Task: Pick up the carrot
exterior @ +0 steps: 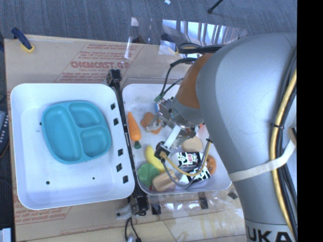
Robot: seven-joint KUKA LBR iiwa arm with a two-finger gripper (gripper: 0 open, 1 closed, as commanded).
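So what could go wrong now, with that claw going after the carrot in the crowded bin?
Two things, I'd guess. The carrot lies along the left wall of the right bin, so the claw may bump the wall or slip off. Also, an orange piece and a banana lie close by, so it might grab the wrong one.
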